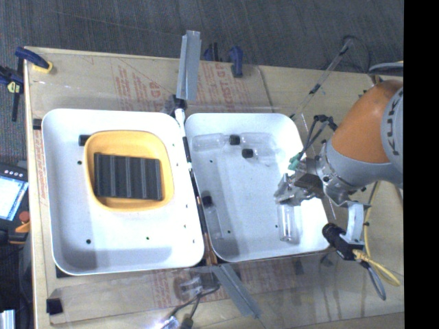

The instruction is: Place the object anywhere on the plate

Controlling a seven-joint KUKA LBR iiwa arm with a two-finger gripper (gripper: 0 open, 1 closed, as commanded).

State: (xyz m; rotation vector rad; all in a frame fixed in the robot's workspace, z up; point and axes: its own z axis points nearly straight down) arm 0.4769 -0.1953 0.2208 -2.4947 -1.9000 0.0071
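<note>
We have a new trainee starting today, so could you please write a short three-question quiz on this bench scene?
1. True or false: the yellow plate lies in the left bin.
2. Which bin does the pincer hover over: A left, B right?
3. Fill in: the clear tube lies near the right bin's ____ right corner.

Key: 1 true; 2 B; 3 lower.
</note>
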